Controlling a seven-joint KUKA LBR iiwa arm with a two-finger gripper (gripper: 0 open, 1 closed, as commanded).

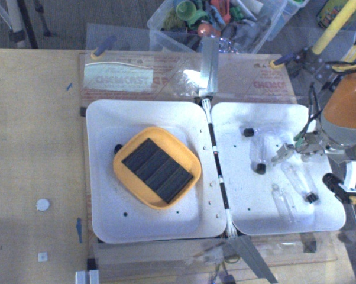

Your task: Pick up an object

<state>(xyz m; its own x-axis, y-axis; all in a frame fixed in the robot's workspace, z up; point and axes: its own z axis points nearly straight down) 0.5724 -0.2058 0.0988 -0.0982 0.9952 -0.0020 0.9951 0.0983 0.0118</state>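
A yellow pad with a black ribbed panel lies tilted in the left bin. A small black piece peeks out at its upper left edge. In the right bin lie several clear plastic bottles with black caps: one near the middle, one toward the right, and one near the front. My gripper reaches in from the right, low over the right bin, between the middle bottle and the right one. It has nothing visibly in it.
A clear tub of coloured toys stands behind the bins. Brown cardboard with plastic film lies along the back. A metal divider separates the two bins. A small white disc rests on the wooden bench at the left.
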